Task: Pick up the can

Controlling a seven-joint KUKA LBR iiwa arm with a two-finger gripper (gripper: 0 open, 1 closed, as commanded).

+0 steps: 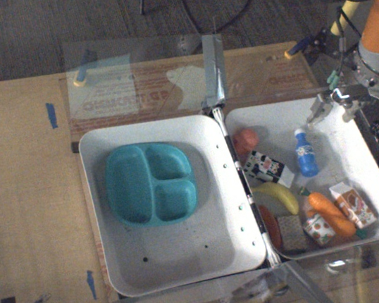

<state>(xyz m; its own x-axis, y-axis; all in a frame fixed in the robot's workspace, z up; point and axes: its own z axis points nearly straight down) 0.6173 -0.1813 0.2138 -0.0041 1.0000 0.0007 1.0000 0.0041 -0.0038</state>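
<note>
Two white bins sit side by side in the camera view, and I take them in turn. The left bin point(115, 266) carries a teal divided plate point(150, 183) toward its 11 o'clock; it has no part in this job.

The right bin point(368, 154) is the crowded one. A reddish round fruit point(245, 140) lies at 10 o'clock, a black-and-white carton point(266, 166) just below it, a blue bottle point(306, 154) near the centre, a banana point(277, 197) at 8 o'clock, and a carrot point(331, 214) between a strawberry-print box point(317, 229) and a juice box point(355, 205) at 5 o'clock.

What I judge to be the can point(270, 226) is the red cylinder lying on its side at 7 o'clock, pressed along the bin's left wall under the banana's end. I can't be certain of it.

The gripper point(331, 112) hangs over the bin's 1 o'clock corner, fingers spread with nothing between them, well apart from the can. I read this as the approach not yet begun. Wall and banana will likely crowd any grasp.
</note>
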